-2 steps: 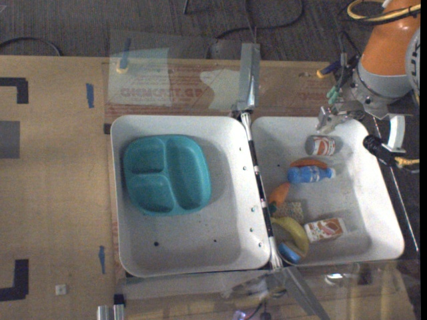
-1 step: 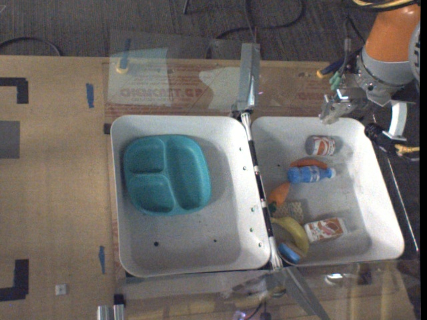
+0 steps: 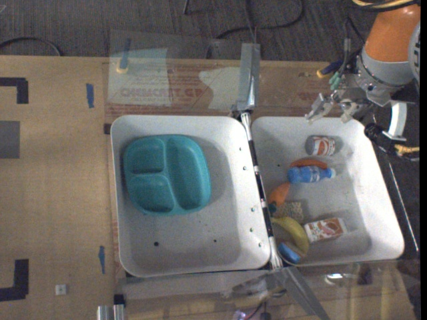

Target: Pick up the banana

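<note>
Banana (image 3: 292,231): lies in right bin (image 3: 373,239), near its 7 o'clock corner, long axis running from 10 to 4 o'clock. Pincer (image 3: 331,105): fingers apart, clamping nothing, above the bin's 12 o'clock rim, well apart from the banana.

The arm (image 3: 393,39) is cut off at the top right edge. The banana (image 3: 291,231) partly hides a blue thing (image 3: 289,252). The can's (image 3: 321,145) label is too blurry to read.

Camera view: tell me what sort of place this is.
Probably a robotics lab test bench: two shallow white plastic bins on a brown cardboard-covered bench with blue tape marks, black cables on grey carpet, and a grey-and-orange robot arm.
</note>
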